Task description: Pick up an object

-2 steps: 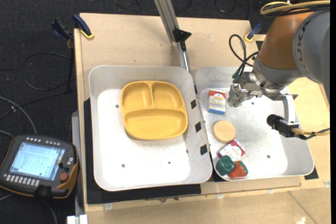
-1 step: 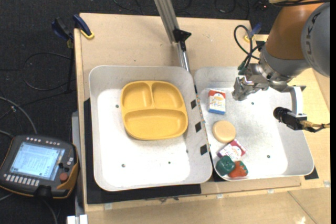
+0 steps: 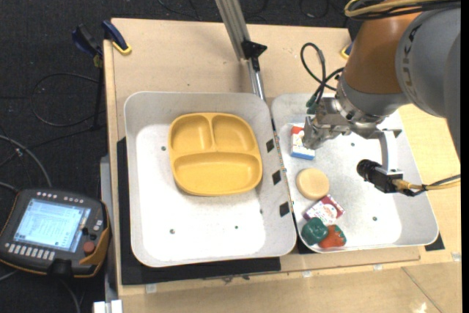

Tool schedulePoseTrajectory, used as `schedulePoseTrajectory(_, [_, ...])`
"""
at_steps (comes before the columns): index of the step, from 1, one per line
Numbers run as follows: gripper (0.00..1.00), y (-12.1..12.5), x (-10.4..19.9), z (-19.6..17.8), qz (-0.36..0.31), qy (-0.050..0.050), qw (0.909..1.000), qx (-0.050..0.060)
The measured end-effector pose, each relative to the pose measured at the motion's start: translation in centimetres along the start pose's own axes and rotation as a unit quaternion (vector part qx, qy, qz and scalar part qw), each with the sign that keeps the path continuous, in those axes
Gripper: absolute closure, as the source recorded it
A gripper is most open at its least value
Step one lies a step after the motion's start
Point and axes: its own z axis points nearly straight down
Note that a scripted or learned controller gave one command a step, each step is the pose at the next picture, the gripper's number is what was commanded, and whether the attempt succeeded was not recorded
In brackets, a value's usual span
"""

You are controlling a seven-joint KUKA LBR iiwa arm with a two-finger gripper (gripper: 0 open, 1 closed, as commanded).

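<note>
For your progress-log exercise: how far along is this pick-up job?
Done: the gripper has reached the right bin, low over the small carton. In hand: nothing visibly held. Left: grasping and lifting; the carton, tan disc and other items lie in the bin.

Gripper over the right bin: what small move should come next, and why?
Probably a short descent onto the small white carton. The gripper sits right at it in the right bin, while the tan disc and other items lie farther off.

I see my gripper [image 3: 311, 134] low in the right white bin [image 3: 410, 220], apparently touching a small white, red and blue carton [image 3: 298, 144].
</note>
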Motion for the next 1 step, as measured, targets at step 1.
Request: schedulePoseTrajectory(1, [1.00,-1.55,5.21,0.07,0.000,0.000,1.0000,0.000])
